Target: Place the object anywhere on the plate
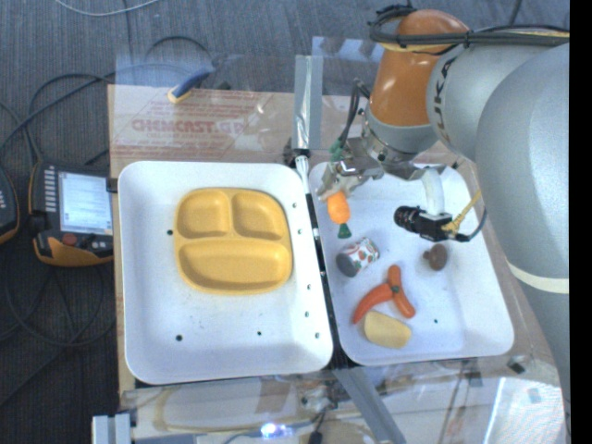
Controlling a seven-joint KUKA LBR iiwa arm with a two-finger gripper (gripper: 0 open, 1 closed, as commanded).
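Note:
A yellow divided plate [233, 239] lies in the middle of the left white bin [148, 340]. My gripper [339, 181] hangs over the far left corner of the right bin [481, 336], close to the wall between the bins. Just below it is a small orange carrot-like object [339, 208] with a green tip [344, 231]. Whether the gripper touches the orange object cannot be made out. The grey arm with its orange band comes in from the upper right.
The right bin also holds a small grey-and-white can [357, 256], red-orange peppers [385, 296], a pale yellow piece [387, 330], a brown lump [436, 257] and a white object [433, 189]. A handheld pendant [74, 213] lies left of the bins.

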